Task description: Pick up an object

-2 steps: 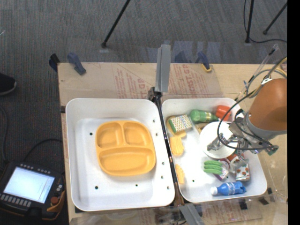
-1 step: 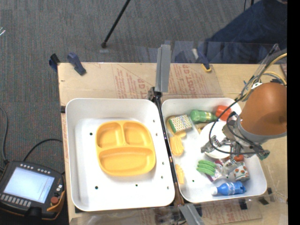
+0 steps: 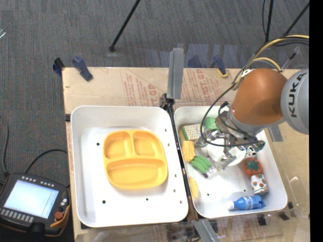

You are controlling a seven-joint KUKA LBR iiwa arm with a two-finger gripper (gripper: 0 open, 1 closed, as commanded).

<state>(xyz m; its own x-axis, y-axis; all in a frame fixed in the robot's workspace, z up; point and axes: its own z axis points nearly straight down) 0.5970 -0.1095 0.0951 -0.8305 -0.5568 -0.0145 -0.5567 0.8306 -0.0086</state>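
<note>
My gripper (image 3: 222, 155) hangs low in the middle of the right bin (image 3: 222, 208), under the orange wrist band (image 3: 257, 97) and a tangle of cables. Just left of it lies a green ridged toy (image 3: 201, 164), touching or nearly touching the gripper's tip. A yellow corn cob (image 3: 187, 150) and a green-and-white checkered piece (image 3: 192, 131) lie by the bin's left wall. Right of the gripper sit a red tomato-like toy (image 3: 251, 165) and a small patterned can (image 3: 259, 184). A blue bottle (image 3: 247, 203) lies near the front wall.
The left bin (image 3: 81, 185) holds a yellow divided plate (image 3: 135, 159). A small yellow piece (image 3: 194, 186) rests by the right bin's left wall. A metal post (image 3: 175, 74) rises behind the divider. A teach pendant (image 3: 33, 200) lies on the floor at left.
</note>
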